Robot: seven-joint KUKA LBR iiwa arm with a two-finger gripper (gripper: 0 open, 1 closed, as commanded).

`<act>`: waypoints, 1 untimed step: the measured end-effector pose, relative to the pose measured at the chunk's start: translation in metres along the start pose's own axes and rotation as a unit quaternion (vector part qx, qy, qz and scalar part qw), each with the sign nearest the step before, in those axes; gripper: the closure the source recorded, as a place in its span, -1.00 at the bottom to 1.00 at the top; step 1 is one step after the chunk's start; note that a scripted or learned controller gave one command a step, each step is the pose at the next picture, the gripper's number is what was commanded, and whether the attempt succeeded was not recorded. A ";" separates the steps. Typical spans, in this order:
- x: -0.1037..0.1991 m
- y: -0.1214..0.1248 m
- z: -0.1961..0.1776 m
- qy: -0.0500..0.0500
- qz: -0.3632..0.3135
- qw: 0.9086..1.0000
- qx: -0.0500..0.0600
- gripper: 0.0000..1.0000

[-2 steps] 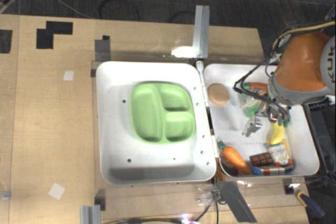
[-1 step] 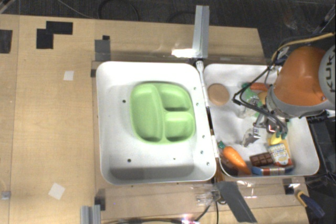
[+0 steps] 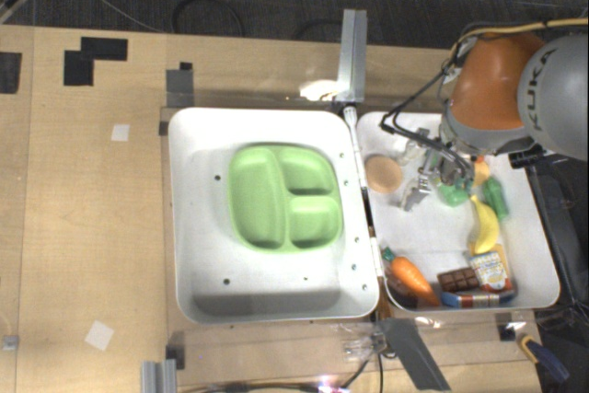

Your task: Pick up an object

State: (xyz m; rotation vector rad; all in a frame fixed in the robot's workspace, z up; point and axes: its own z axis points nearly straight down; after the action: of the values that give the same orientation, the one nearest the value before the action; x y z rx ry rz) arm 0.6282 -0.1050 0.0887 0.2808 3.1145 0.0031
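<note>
My gripper [image 3: 425, 183] hangs low over the right bin [image 3: 543, 290], in its upper middle part, below the orange band of the arm. A tan round object [image 3: 384, 172] lies just left of it. Right beside the gripper lies a green toy [image 3: 455, 194], and a green pepper-like piece [image 3: 496, 196] sits further right. A yellow banana [image 3: 483, 226] lies below those. Along the bin's front edge lie an orange carrot [image 3: 410, 274], a brown chocolate bar [image 3: 457, 279] and a small printed packet [image 3: 490, 270]. Nothing visibly sits between the fingers.
The left bin [image 3: 198, 281] holds a light green divided plate [image 3: 283, 196] in its middle. A metal post [image 3: 352, 55] stands behind the gap between the bins. Black cables run from the arm across the right bin's back edge.
</note>
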 end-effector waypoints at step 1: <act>0.016 0.008 -0.001 0.000 0.010 1.000 0.001 -1.00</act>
State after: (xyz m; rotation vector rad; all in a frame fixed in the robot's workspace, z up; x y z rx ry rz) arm 0.6143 -0.0945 0.0891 0.3128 3.1124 0.0015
